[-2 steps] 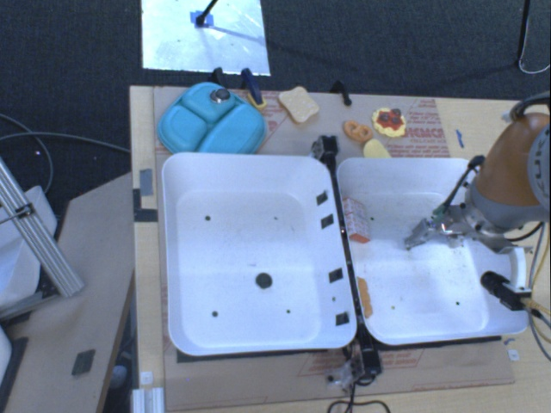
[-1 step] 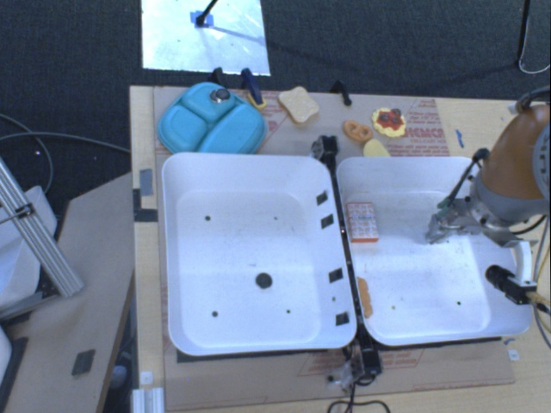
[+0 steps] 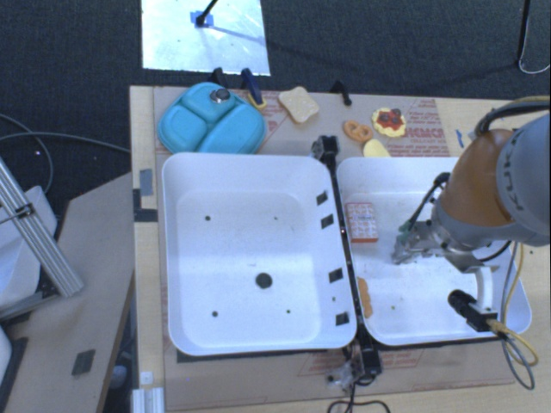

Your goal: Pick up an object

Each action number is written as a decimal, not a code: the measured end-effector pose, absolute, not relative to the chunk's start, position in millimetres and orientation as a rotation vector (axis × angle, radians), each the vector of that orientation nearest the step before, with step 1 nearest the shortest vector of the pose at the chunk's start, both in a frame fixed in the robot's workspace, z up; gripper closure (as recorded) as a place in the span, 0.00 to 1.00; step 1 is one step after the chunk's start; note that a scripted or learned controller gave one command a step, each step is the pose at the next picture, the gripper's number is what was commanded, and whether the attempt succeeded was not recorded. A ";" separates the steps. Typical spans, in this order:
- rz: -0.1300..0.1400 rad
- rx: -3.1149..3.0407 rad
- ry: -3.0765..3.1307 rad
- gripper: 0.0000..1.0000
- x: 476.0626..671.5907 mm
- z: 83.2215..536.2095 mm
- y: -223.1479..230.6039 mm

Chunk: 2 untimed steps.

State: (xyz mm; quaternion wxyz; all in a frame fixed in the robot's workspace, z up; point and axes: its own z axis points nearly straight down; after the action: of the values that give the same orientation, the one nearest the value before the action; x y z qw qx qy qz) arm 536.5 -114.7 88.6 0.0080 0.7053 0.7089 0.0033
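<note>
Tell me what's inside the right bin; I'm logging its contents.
In the right bin: a small red-and-white packet by the left wall and an orange piece lower down. The arm and tool cover part of the floor.

Two shallow white bins, a left bin (image 3: 185,231) and a right bin (image 3: 405,179), are set side by side on the brown surface (image 3: 146,144). Along its far edge are laid a blue divided plate (image 3: 212,120), a toast slice (image 3: 299,104), a pretzel (image 3: 356,131), a small pizza (image 3: 389,121) and a yellow piece (image 3: 375,149).
</note>
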 end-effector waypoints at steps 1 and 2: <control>0.011 2.207 2.233 1.00 486.4 189.7 -26.6; 0.026 2.200 2.230 1.00 492.4 322.9 49.0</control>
State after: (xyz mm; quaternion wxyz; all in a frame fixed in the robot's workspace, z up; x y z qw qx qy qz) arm 492.4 49.0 322.9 0.0044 0.7022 0.7120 0.0083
